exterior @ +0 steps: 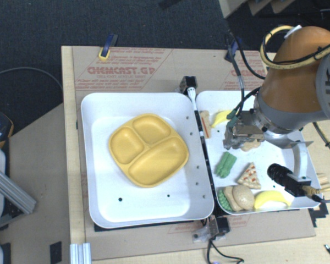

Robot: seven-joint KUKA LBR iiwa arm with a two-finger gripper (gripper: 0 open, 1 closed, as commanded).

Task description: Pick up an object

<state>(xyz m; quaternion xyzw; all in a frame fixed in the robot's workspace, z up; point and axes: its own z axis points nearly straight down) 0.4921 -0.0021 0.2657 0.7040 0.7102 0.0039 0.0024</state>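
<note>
Gripper (243, 138) low in right bin (297, 147), far half; grasp state cannot be told. Green piece (226, 164) just near of it, pizza slice (248, 176) and banana (271, 200) nearer. Left bin (99, 147) holds yellow divided plate (148, 149)

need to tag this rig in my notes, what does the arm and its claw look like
The arm is smooth grey with a large rounded orange band above the wrist. A yellow-and-black cable loops around the top of the band, and thin dark cables run down its left side. The claw is a compact block of grey and dark metal.
</note>
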